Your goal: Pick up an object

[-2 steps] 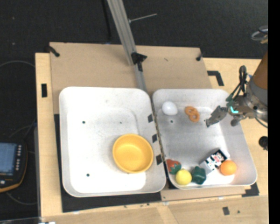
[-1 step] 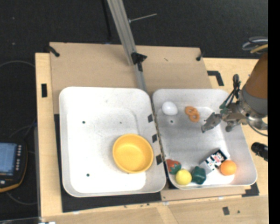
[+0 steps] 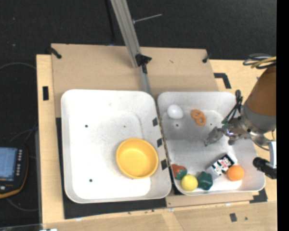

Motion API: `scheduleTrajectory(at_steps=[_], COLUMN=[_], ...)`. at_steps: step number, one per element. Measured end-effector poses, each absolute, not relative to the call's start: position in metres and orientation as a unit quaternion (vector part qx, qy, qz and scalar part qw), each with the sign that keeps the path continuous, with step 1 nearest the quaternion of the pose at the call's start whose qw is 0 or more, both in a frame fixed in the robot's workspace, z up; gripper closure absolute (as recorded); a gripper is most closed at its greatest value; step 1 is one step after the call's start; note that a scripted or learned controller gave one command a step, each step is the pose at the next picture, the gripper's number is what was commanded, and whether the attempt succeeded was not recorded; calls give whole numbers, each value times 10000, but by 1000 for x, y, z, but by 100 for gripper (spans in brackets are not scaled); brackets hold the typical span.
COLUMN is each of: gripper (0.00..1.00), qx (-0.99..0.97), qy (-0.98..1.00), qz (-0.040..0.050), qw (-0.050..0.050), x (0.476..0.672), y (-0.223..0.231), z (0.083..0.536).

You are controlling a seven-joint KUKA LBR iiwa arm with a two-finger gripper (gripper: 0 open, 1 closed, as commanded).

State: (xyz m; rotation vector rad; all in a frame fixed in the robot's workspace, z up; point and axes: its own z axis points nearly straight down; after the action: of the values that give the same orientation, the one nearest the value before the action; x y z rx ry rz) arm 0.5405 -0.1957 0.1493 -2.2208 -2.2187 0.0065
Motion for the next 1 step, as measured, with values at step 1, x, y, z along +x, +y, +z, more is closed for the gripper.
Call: scheduleTrajectory(at_steps=[1], gripper=[0], qx=[-7075], qy=[-7068], qz=[6], qw=[-15], x=[541], y=[-197], z=[100])
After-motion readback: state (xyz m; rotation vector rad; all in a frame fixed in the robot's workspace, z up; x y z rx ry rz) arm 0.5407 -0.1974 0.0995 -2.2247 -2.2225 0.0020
